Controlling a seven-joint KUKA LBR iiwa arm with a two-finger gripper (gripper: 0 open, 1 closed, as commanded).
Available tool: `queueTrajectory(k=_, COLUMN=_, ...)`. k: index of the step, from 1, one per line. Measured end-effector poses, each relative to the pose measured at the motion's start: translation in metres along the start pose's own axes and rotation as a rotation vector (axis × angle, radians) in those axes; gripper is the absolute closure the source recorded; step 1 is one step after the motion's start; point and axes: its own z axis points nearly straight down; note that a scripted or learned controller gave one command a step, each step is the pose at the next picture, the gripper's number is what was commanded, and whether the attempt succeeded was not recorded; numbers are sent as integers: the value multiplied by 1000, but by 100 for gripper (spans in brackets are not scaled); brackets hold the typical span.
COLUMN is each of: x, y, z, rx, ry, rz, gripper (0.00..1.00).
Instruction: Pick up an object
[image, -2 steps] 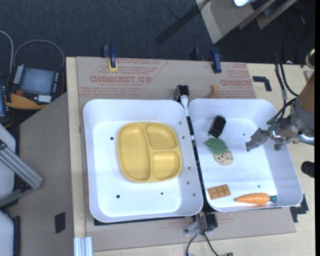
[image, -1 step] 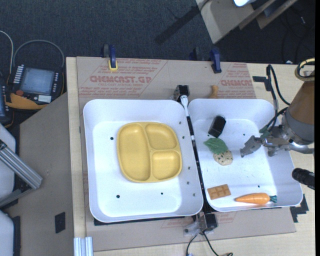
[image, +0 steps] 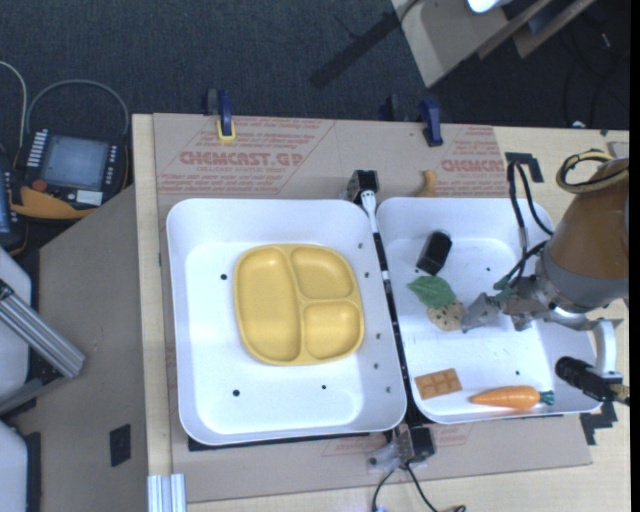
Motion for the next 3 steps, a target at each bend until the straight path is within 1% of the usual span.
queueTrajectory(k=1, x=-1, y=1, z=-14, rx=-7, ry=-4, rz=1, gripper=100)
queueTrajectory(k=2, x=-4, y=3, z=-57, rx=-12, ry=-5, rz=-1, gripper=100)
queueTrajectory(k=3, x=-13, y=5, z=-105, rx=-12, ry=-6, rz=-1, gripper=100)
